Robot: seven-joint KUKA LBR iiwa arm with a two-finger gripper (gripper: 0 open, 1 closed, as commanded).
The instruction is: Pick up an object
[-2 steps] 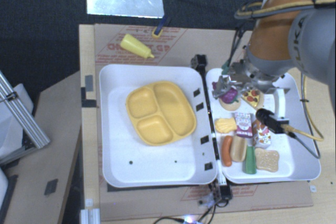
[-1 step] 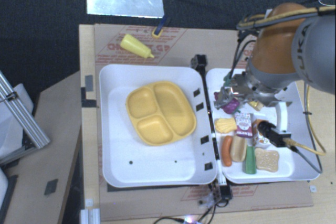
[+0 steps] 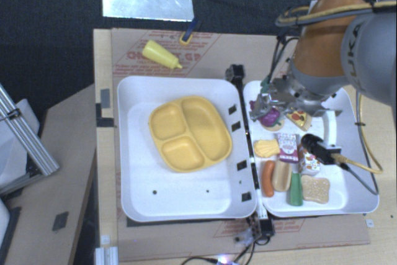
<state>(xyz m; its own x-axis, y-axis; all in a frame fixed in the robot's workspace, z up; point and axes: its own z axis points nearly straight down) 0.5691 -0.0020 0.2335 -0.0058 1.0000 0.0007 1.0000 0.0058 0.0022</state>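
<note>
The gripper (image 3: 268,110) sits low over the upper left corner of the right bin (image 3: 353,192), right above a small purple toy (image 3: 271,116); whether its fingers are spread or closed on that toy cannot be told from this slanted view — the metal parts blur together there. The arm (image 3: 338,40) enters from the upper right of the frame, its orange band bulging above the grey wrist, and bends down toward the bin. Below the gripper lie several small play-food pieces: a yellow wedge (image 3: 267,148), a purple carton (image 3: 288,147), a red sausage (image 3: 267,177), a green bottle (image 3: 296,190) and a slice of toast (image 3: 315,190). The left bin (image 3: 136,195) holds a yellow divided tray (image 3: 189,132) — three compartments, tilted a little. Above the bins, on cardboard, lies a yellow squeeze bottle (image 3: 160,54).
</note>
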